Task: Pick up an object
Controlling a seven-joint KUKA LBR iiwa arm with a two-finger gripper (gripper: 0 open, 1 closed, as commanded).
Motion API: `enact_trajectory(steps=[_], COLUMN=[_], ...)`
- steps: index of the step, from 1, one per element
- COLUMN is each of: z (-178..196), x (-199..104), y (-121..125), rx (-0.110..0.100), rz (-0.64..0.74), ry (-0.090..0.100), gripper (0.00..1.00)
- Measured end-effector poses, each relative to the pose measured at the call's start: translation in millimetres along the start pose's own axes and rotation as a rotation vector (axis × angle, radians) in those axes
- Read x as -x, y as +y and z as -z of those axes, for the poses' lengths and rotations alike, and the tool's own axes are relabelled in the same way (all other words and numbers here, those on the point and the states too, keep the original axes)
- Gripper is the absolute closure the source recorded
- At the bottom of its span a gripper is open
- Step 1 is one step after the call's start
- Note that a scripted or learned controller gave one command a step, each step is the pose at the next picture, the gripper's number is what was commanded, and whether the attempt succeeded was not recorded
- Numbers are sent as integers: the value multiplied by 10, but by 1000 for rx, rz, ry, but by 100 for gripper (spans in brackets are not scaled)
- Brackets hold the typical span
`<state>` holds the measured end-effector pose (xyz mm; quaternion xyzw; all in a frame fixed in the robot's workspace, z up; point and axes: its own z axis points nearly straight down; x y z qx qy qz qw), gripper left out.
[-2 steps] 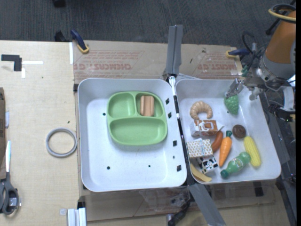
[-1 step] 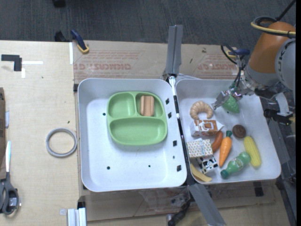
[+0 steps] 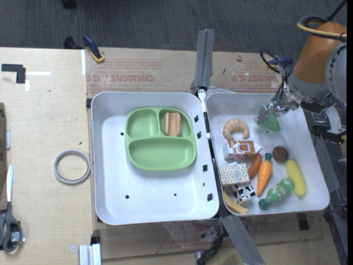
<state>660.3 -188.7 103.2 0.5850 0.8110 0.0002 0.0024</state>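
1. The pincer (image 3: pixel 268 115) hangs over the far right corner of the right bin (image 3: pixel 314 203), pinching a small green object (image 3: pixel 271 123) (its shape is unclear).
2. Nearer in that bin lie a croissant (image 3: pixel 236 128), a carrot (image 3: pixel 265 174), a corn cob (image 3: pixel 295 176) and a green bottle (image 3: pixel 276 193).
3. The left bin (image 3: pixel 110 203) holds a green divided tray (image 3: pixel 160 138), with a sausage (image 3: pixel 172 123) in its far right compartment.
4. A ring (image 3: pixel 72 166) rests on the counter (image 3: pixel 44 120), left of the bins.

One fixed overhead camera looks slantwise down on both bins (image 3: pixel 105 164).
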Motion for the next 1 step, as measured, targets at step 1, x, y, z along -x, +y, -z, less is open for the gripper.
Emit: enact_trajectory(steps=[1], z=[1311], x=[-848], y=[96], rx=[-3], rz=[-152], ry=[2], gripper=[100])
